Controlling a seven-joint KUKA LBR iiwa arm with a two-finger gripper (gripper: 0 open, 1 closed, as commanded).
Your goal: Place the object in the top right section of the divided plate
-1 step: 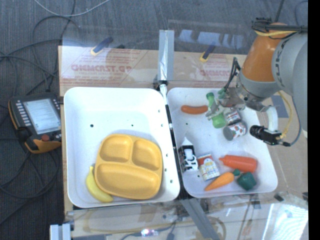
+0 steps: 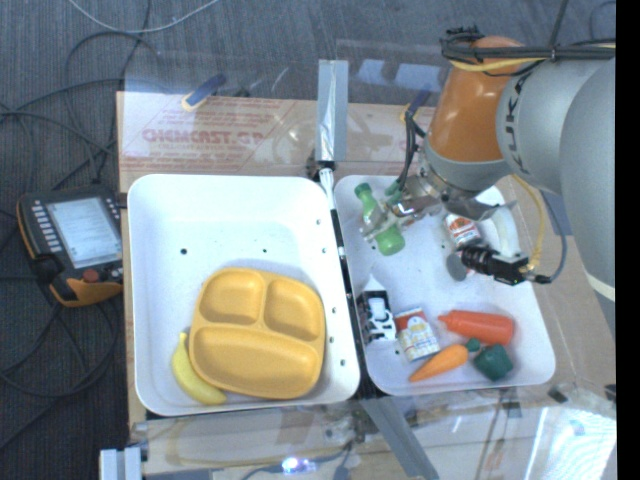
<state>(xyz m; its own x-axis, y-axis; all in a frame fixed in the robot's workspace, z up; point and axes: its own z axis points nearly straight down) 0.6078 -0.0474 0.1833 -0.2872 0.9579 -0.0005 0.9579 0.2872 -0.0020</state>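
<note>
Starting at the near edge of the bench, the left bin (image 2: 150, 268) holds the yellow divided plate (image 2: 262, 331), with a banana (image 2: 190, 373) tucked half under its near left rim; its top right section (image 2: 296, 310), the goal, looks bare. In the near part of the right bin (image 2: 540, 353) lie a carrot (image 2: 440, 362), a dark green pepper-like piece (image 2: 493, 360), a red-orange piece (image 2: 478, 325), a small labelled can (image 2: 417, 336) and a black-and-white item (image 2: 377, 315) by the divider. Farther back, the gripper (image 2: 398, 211) hangs over the far left corner of that bin, right at a green bottle (image 2: 380, 220) lying tilted there; a small white jar with a red band (image 2: 460, 230) sits just beside the wrist. The bottle seems to be the object chosen, though the task does not name it. Metal parts overlap the bottle's middle, but whether the fingers are wide, narrow or closed on it cannot be told from this angle. To do the pickup well, the grip should straddle the bottle's body across its narrow width, near its middle so it does not swing, and lift straight up clear of the bin wall before crossing the divider to the plate's far right section.
</note>
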